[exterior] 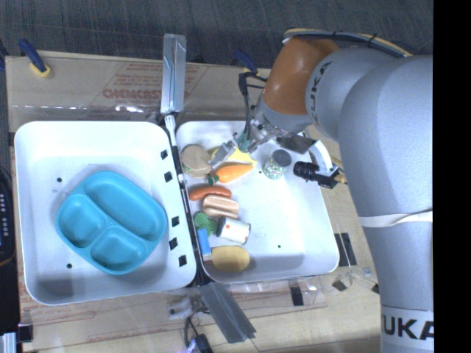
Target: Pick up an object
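Toy foods lie along the left side of the right bin (294, 226). From back to front they are a tan round bun (195, 158), a yellow wedge (223, 153), an orange carrot (234, 172), a sausage (210, 193), a pink and brown piece (221, 207), a white cup (235, 231) and a yellow potato (229, 257). A small clear jar (277, 165) stands right of the carrot. My gripper (246, 140) is low at the back of this bin, just above the yellow wedge, its tip hidden among the wrist parts.
The left bin (44, 160) holds a blue divided plate (110, 220). A green piece (206, 224) and a blue piece (203, 243) lie by the wall between the bins. The grey arm (383, 145) covers the right bin's right side.
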{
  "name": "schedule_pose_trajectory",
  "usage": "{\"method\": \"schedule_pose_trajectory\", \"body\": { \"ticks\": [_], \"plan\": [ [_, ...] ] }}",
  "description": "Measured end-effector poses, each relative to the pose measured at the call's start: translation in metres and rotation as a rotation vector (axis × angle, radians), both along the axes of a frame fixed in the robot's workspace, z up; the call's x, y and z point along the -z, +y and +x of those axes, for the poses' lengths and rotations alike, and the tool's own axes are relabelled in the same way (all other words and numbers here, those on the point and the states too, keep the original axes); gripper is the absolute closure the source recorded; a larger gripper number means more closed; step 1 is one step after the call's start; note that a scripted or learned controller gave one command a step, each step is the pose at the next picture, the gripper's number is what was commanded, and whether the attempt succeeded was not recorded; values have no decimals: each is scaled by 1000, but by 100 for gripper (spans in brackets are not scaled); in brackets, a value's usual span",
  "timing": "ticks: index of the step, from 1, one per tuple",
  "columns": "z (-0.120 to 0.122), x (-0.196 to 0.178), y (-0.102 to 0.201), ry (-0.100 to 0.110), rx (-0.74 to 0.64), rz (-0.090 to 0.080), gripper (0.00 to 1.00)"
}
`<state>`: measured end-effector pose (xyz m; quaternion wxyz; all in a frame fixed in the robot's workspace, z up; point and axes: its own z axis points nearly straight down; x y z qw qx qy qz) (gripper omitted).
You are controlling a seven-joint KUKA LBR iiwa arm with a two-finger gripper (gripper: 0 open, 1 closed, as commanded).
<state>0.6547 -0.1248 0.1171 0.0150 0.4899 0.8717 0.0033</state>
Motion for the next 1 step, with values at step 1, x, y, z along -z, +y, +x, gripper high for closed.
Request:
{"method": "schedule_pose_trajectory", "body": {
  "ticks": [1],
  "plan": [
    [4,23,-13,25,-115,5,0]
  ]
}}
